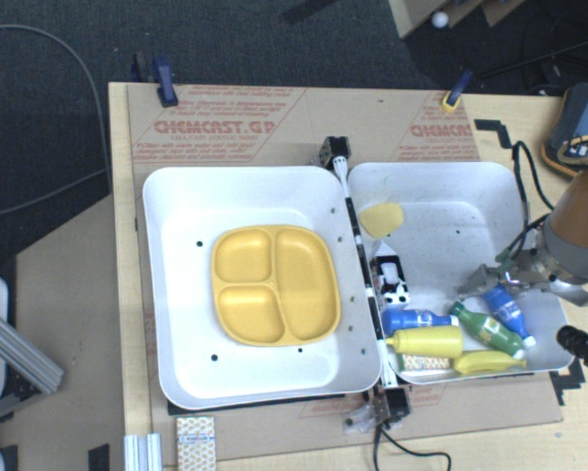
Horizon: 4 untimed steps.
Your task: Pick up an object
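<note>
gripper (498,281): low in right bin (441,180), finger state can't tell
blue bottle (507,312): likely light, rigid, slick; grab mid-body

You have even, bright overhead light; the white bins (166,263) glare mildly, shadows soft, detail slightly grainy.

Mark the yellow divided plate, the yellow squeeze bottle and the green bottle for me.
yellow divided plate (274,285): camera view, centre ridge.
yellow squeeze bottle (428,341): camera view, mid-body.
green bottle (489,330): camera view, middle of body.
</note>
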Each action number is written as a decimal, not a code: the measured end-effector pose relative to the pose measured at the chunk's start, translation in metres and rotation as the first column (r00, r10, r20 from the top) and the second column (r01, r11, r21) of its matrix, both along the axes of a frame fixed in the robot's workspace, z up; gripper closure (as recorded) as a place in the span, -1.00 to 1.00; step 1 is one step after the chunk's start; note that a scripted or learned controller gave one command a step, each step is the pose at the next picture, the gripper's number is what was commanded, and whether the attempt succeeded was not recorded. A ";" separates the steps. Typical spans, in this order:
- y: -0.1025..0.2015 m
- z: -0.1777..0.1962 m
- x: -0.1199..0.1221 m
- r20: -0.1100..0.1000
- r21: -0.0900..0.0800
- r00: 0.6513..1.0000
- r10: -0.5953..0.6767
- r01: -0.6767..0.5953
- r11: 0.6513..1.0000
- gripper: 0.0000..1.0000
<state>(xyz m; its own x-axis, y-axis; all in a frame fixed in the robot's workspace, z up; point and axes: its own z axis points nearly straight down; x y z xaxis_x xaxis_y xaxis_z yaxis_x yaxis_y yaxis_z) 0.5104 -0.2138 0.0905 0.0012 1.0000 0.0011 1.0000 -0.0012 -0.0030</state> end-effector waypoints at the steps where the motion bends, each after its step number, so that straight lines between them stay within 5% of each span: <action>1: 0.095 0.048 0.067 0.005 0.000 1.000 0.004 -0.004 1.000 -1.00; 2: 0.035 0.055 0.010 0.001 -0.002 1.000 0.000 0.000 1.000 -1.00; 3: 0.040 -0.006 -0.014 0.002 -0.001 1.000 0.001 -0.001 1.000 -1.00; 4: 0.042 -0.005 -0.029 0.009 -0.002 1.000 0.002 -0.002 1.000 -1.00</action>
<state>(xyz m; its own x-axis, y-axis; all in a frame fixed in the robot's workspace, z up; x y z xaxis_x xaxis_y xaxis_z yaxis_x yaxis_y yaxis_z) 0.4812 -0.1715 0.0854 -0.0013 1.0000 -0.0008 1.0000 0.0013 0.0059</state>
